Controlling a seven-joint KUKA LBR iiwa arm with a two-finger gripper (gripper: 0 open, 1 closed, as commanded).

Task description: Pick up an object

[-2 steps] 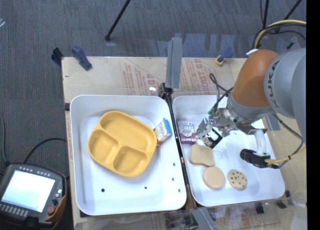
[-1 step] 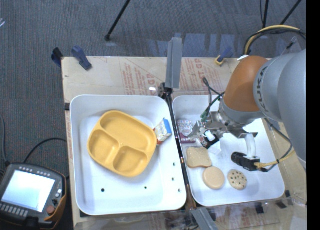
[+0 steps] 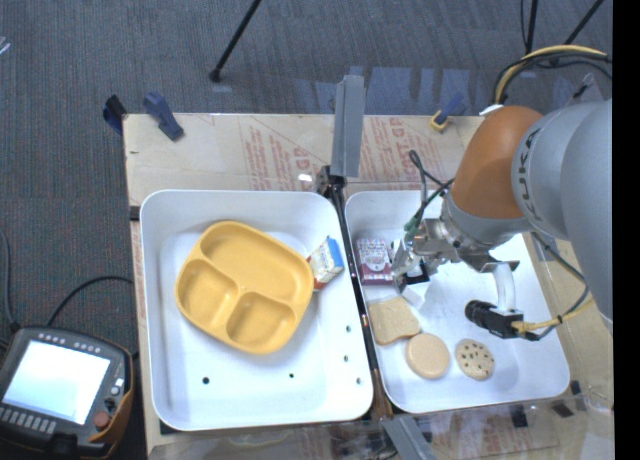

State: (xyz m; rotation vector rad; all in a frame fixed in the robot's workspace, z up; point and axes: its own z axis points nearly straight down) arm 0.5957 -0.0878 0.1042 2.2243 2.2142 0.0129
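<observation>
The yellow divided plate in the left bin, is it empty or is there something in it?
Empty: the yellow plate shows three bare compartments.

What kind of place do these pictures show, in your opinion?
Most likely a robotics lab set up for pick-up trials. A grey KUKA arm reaches over two white bins holding toy food such as a cookie, and a teach pendant lies on the carpet beside the bench.

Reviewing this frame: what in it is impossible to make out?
- Claw: blurred and partly under the wrist, so its opening is unreadable.
- Small packet in the right bin: print too small to read; contact with the claw unclear.
- Small carton beside the yellow divided plate: label illegible.
- Arm's base: cut off at the right edge.
</observation>
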